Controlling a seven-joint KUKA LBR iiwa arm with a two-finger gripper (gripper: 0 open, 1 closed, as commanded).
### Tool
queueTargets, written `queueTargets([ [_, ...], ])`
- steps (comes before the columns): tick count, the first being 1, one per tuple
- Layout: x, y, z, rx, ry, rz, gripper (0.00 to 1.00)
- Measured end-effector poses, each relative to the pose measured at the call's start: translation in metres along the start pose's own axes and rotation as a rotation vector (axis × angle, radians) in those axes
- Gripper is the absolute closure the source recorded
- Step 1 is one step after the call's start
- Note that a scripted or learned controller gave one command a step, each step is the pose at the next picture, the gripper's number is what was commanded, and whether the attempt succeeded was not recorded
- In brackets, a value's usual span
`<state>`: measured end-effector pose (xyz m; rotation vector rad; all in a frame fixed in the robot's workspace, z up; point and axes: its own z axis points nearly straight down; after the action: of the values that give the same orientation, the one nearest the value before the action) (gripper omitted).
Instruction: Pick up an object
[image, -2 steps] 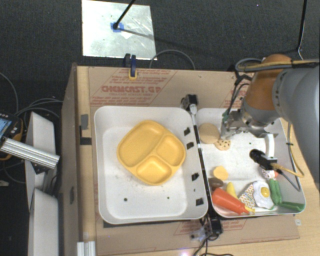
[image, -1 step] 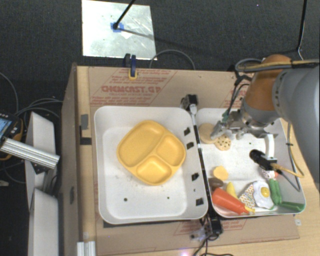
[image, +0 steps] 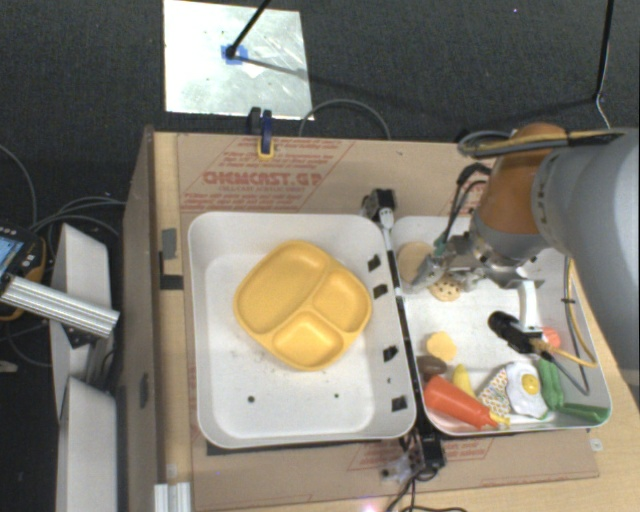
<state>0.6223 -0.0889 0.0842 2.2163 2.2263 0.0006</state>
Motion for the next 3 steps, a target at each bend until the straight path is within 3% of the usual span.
queueTargets([
  [1, -0.002, 0.045, -0.001, 0.017, 0.001, -0.005, 0.0],
  [2, -0.021, 0.021, 0.0, 0.0, -0.001, 0.005, 0.0],
  [3, 0.003, 0.035, -0.001, 0.0, -0.002, -0.001, 0.0],
])
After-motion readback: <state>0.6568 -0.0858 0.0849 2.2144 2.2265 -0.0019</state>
